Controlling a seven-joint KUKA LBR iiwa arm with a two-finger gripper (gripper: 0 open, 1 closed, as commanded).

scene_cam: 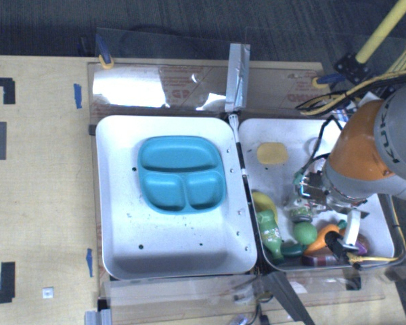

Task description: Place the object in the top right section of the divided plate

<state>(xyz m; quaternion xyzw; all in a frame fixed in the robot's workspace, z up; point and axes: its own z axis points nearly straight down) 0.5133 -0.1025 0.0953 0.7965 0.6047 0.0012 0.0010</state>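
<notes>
At the near edge of the right bin (pixel 277 178), a dark red thing (pixel 321 259) lies along the wall. An orange thing (pixel 323 239) rests just behind it. A green ball (pixel 304 233) sits beside the orange thing on its left. Further left, near the bin's near left corner, a long green thing (pixel 271 239) lies close against the left wall, and a yellow thing (pixel 264 200) touches its far end.

The gripper (pixel 304 205) hangs over this cluster, just above the green ball, on the arm (pixel 362 151) that comes in over the bin's right edge. Whether the gripper is open, closed or gripping anything cannot be told. Which of these things is the one to move cannot be told either; all of them lie in the right bin.

Toward the far left corner of the right bin, a tan disc (pixel 272 154) lies flat, well apart from the rest.

The left bin (pixel 122 202) carries the blue plate (pixel 181 171), which lies flat nearer the bin's far edge than its near edge. The plate's two small sections face the near edge and its one wide section faces the far edge.

Both bins stand side by side on the bench (pixel 40 181), their inner walls touching.
</notes>
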